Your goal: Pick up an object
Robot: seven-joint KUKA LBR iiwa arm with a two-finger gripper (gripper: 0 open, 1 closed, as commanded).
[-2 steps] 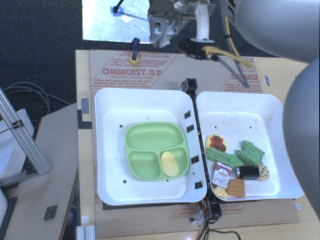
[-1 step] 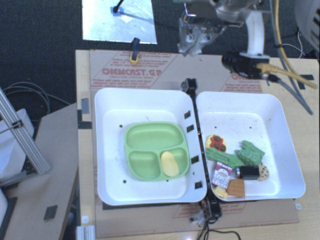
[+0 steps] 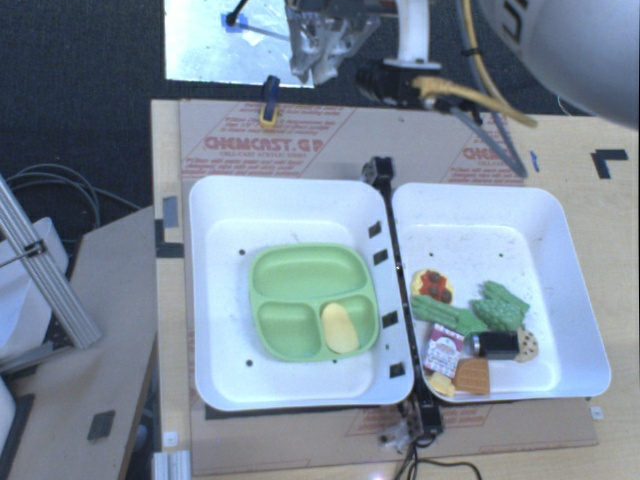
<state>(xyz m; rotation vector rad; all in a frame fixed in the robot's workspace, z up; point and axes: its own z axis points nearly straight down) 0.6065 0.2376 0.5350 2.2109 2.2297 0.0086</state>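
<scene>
A divided plate (image 3: 312, 313) sits in the left bin (image 3: 215, 268); a food piece (image 3: 340, 328) lies in its near-right compartment; small items (image 3: 470, 328) cluster in the right bin's (image 3: 560, 258) near-left corner.

Arm (image 3: 560, 28) cut off by top edge — gripper (image 3: 318, 53) blurred

Two white bins (image 3: 290, 203) (side by side), one green tray (image 3: 300, 283), one yellow piece (image 3: 340, 328), two green pieces (image 3: 500, 305)

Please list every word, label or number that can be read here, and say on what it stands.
"CHEMCAST GP", red print, on the clear protective sheet under the two bins; it repeats at the right, partly hidden.
"UK", part of a name, on the grey arm casing.
The small red-and-white packet in the right white bin: print too small to read.
</scene>
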